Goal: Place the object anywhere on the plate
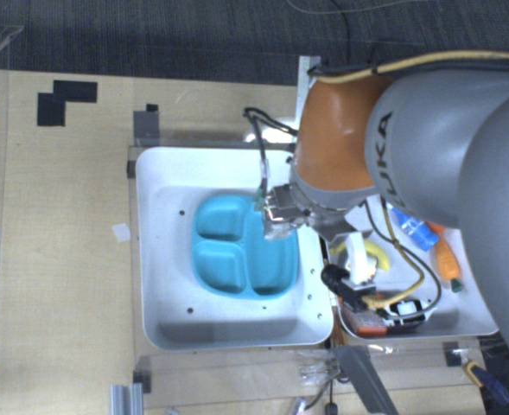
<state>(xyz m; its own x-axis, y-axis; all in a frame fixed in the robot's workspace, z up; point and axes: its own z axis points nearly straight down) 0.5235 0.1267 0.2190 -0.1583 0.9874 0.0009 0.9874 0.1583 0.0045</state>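
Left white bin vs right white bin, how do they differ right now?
The left white bin holds a blue three-compartment plastic plate; the right white bin holds mixed small items, including an orange carrot-shaped toy. The left lies in open view; the grey arm covers much of the right. Both are shallow and white.

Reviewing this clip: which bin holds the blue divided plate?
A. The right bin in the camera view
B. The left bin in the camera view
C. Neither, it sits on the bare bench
B. The blue divided plate lies in the left bin, while the right bin holds an orange item and a yellow item.
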